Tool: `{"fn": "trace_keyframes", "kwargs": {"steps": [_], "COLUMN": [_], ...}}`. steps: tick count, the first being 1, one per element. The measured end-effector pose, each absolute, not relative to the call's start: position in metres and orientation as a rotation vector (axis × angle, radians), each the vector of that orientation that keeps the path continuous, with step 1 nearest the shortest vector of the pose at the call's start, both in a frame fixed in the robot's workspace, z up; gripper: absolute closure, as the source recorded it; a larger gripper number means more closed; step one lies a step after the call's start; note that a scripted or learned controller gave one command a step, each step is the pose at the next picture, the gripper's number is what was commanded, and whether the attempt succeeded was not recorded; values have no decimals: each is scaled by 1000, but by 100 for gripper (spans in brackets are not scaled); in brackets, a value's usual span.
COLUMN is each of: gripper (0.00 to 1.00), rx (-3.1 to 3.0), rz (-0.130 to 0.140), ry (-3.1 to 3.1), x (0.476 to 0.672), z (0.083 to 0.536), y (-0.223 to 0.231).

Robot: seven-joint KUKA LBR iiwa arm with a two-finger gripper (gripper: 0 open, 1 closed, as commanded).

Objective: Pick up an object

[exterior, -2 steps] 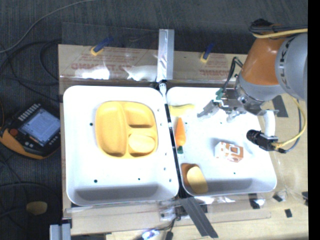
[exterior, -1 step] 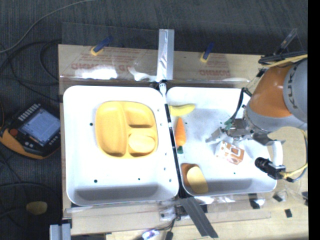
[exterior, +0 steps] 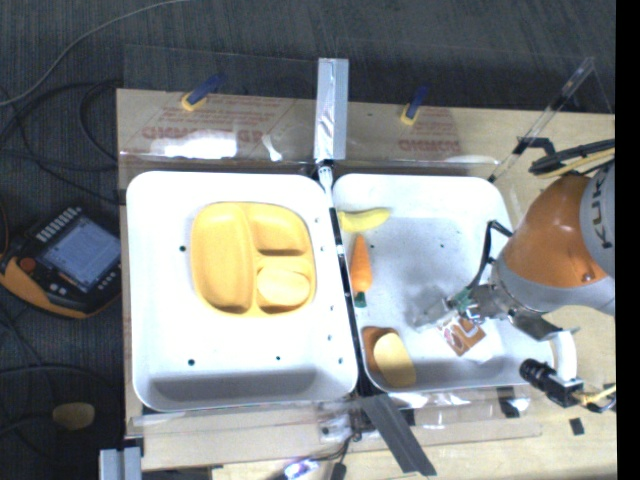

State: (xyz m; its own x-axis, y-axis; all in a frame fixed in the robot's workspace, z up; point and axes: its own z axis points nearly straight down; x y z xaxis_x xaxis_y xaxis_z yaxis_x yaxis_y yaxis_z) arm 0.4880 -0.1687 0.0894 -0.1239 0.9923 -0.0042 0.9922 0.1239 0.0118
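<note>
The gripper (exterior: 462, 320) sits low in the right bin (exterior: 440, 203), near its front edge; finger state cannot be determined (view too cluttered). A banana (exterior: 363, 219), carrot (exterior: 360, 264) and cup (exterior: 390, 356) line the left wall. The left bin (exterior: 160, 368) holds a yellow tray (exterior: 252, 256).

Left bin (exterior: 150, 268) has a yellow divided tray (exterior: 252, 258) sitting in it. Right bin (exterior: 480, 193) has a banana (exterior: 362, 219), a carrot (exterior: 360, 263) along the divider and a yellow cup (exterior: 390, 358) at the near corner. The gripper (exterior: 455, 313) is low over the right bin by a small brown packet (exterior: 464, 336).
</note>
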Motion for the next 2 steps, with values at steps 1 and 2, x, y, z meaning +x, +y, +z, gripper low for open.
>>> {"fn": "trace_keyframes", "kwargs": {"steps": [1, 2], "gripper": [100, 100], "rx": [2072, 2174], "rz": [11, -4], "ry": [2346, 2269], "x": [489, 484], "z": [99, 219], "y": [-169, -127]}}
